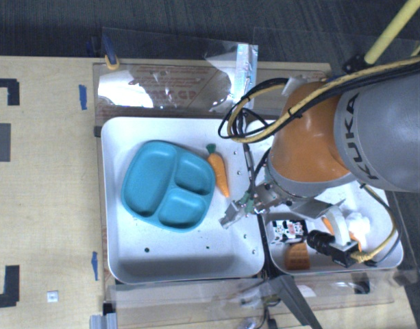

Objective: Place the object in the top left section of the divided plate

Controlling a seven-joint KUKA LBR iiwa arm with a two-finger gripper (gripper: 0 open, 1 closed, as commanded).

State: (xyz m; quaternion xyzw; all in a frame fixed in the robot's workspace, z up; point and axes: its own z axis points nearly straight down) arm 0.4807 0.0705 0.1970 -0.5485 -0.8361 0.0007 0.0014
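The arm [347, 132], grey with an orange band, looms closest and reaches in from the right over the seam between two white bins. Its claw [238, 210] hangs above the left bin [127, 252]; I cannot tell how far it is spread, and nothing shows in its grip. A carrot [218, 172] lies just beside the right edge of the blue plate [167, 184], outside its sections. The right bin [391, 252] holds small clutter. The wooden table [42, 184] carries black marks and blue tape; dark carpet [162, 5] lies beyond.

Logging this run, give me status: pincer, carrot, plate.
Pincer over left bin, right of plate. Carrot lying in bin against blue divided plate right rim, not in any section.
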